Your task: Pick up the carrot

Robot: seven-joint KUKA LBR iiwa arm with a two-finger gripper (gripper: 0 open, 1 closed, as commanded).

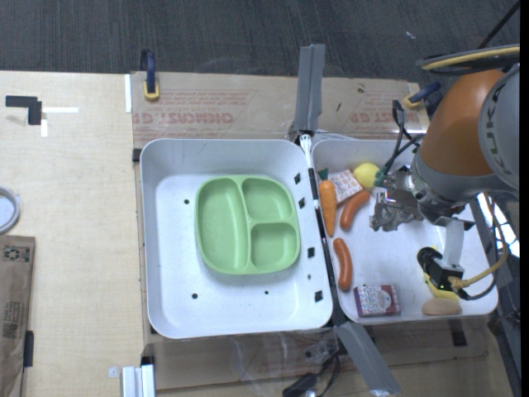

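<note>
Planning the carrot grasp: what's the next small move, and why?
Probably shift the claw toward the left wall of the right bin, then lower it. The carrot lies along that wall beside a sausage, apart from the claw, which sits nearer the bin's middle and isn't over the carrot.

arm (471, 131) cut off right, jaws unclear

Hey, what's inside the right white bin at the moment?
The right white bin holds an orange carrot, two reddish sausages, a yellow lemon, a small red-and-white packet and a tan bread-like piece. The arm's hand covers part of the floor.
</note>
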